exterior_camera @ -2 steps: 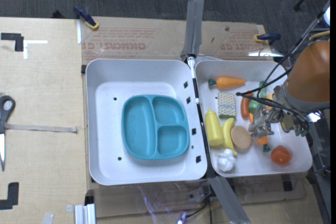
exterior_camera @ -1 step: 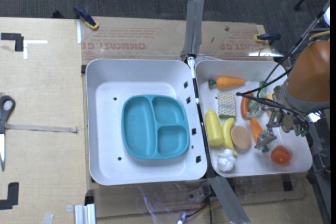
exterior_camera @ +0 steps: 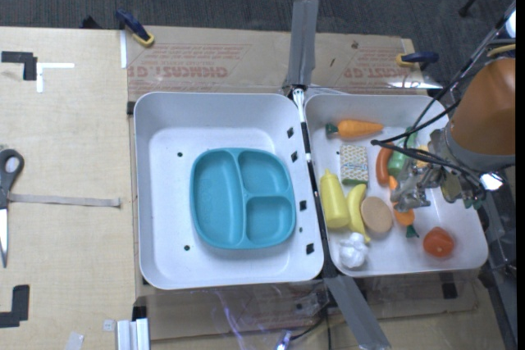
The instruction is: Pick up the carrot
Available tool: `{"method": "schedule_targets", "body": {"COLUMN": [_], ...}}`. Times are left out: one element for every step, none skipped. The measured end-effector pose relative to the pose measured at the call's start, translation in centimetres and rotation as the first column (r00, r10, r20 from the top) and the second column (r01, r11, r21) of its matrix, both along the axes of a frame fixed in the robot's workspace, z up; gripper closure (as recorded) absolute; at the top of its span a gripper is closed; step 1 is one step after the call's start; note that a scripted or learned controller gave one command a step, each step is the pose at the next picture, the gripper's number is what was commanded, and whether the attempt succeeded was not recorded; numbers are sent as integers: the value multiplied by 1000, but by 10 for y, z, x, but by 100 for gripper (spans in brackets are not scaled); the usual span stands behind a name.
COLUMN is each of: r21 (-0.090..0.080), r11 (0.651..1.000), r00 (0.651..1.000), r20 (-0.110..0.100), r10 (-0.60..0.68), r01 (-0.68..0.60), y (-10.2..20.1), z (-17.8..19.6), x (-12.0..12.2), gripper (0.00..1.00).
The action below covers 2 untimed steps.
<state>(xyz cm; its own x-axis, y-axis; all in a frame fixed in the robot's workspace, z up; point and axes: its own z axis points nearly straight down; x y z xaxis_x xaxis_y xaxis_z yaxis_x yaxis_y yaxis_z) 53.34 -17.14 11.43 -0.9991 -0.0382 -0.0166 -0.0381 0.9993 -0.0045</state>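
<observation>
Overhead, two white bins sit side by side on a worktop. Near the far wall of the right bin (exterior_camera: 467,262) lies the carrot (exterior_camera: 359,128), apart from the other toy food. It looks like light, rigid, smooth plastic, likely slippery; gripping across its thick middle seems safest. The robot's hand (exterior_camera: 408,197) hovers nearer the front; its opening cannot be made out.

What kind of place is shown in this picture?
Probably a robot lab test bench: two white bins clamped on cardboard, toy food such as a carrot, a blue divided plate, and scissors on the bench.
</observation>
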Motion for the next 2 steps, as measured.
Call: {"method": "schedule_targets", "body": {"r21": [0, 5], "r11": [1000, 997], "r00": [1000, 997], "r20": [0, -14], "r10": [0, -74], "r01": [0, 74], "y": [0, 21], "z": [0, -22], "x": [0, 1], "gripper": [0, 0]}}
